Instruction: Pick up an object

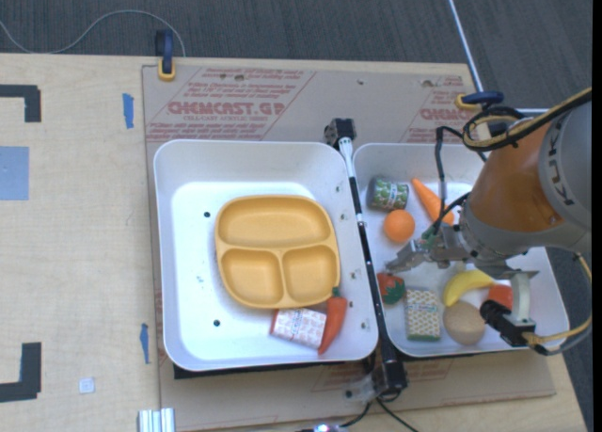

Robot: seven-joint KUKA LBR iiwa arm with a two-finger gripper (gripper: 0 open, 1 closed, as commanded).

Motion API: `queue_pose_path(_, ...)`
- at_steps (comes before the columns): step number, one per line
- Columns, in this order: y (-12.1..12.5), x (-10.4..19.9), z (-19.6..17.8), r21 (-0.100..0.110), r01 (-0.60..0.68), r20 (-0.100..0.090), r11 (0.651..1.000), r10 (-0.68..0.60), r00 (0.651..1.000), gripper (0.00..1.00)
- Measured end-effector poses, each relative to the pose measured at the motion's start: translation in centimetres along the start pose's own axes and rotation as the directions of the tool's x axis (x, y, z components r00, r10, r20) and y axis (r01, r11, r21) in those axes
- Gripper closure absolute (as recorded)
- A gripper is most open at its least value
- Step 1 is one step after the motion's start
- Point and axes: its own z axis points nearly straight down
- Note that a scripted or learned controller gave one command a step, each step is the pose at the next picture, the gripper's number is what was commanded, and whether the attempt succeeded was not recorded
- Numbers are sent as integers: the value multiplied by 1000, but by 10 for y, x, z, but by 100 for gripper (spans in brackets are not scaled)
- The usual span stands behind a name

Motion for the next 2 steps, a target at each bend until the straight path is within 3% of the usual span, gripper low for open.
queue_pose_path(1, 3, -5, -13, -13, -3, 13, 1000, 3, 1000, 100)
queue_pose_path(2, -31, 87, -98, 7, 2, -3, 1000, -2, 1000, 100)
